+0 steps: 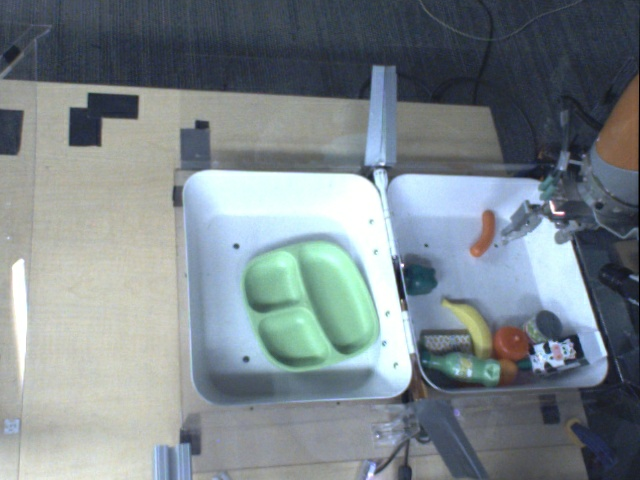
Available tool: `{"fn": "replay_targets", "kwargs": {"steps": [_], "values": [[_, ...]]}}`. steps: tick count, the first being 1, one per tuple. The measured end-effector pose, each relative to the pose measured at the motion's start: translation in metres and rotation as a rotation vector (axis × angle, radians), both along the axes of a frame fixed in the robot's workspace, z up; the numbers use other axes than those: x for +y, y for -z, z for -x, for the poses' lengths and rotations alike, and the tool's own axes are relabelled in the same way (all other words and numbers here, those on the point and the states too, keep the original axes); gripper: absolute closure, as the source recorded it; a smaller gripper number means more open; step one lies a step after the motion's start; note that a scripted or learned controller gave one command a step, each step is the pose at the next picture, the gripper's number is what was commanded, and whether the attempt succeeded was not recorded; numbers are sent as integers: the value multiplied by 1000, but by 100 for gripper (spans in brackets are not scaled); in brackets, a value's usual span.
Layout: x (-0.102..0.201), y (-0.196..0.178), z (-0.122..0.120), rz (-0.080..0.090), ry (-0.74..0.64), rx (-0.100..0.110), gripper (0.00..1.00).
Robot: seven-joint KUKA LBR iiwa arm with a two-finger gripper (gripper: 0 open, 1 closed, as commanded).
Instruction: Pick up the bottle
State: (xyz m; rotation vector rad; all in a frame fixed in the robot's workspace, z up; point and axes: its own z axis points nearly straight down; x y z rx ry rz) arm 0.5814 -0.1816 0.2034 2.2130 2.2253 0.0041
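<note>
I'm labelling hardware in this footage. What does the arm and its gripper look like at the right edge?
The arm shows an orange band above a grey wrist section. Below it sits a cluttered metal wrist block with small teal-green fittings and a spot of red. From it extends the gripper, with slim, pale silver-grey metal fingers. The picture is too blurred to show cables or markings on the arm.

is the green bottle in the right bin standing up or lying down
Lying down. The green bottle rests on its side along the right bin's near wall, its length running left to right, beside the banana.
</note>
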Motion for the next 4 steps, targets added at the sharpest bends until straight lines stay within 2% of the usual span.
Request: {"fn": "replay_targets", "kwargs": {"steps": [1,2,3,4], "values": [[-24,112,56,1,-103,-2,0],[-14,114,60,4,-17,-8,0],[-20,115,-12,-2,64,-7,0],[-12,115,49,0,136,-5,0]]}}
